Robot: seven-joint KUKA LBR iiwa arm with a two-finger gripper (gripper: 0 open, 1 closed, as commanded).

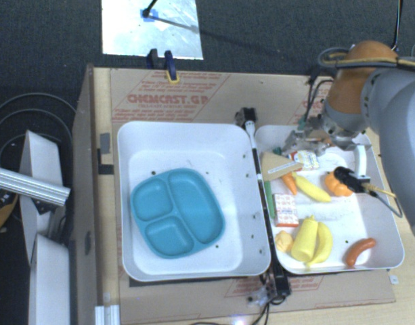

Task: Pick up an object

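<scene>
The left bin (193,135) is white and carries a light blue divided plate (177,211). The right bin (380,239) is white too. In it lie a yellow banana (312,189), a bigger yellow pair of bananas (310,240), an orange carrot (290,183), a red-brown sausage (360,250), an orange fruit (336,185) and a small white box with red print (285,209). The desk (214,93) is tan cardboard with red lettering. The arm (390,107) is grey with an orange band (356,73).

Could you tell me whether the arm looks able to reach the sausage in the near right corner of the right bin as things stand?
Probably yes. The sausage lies alone on bare bin floor, apart from the bananas, with nothing over it. The gripper sits at the same bin's far end.
</scene>
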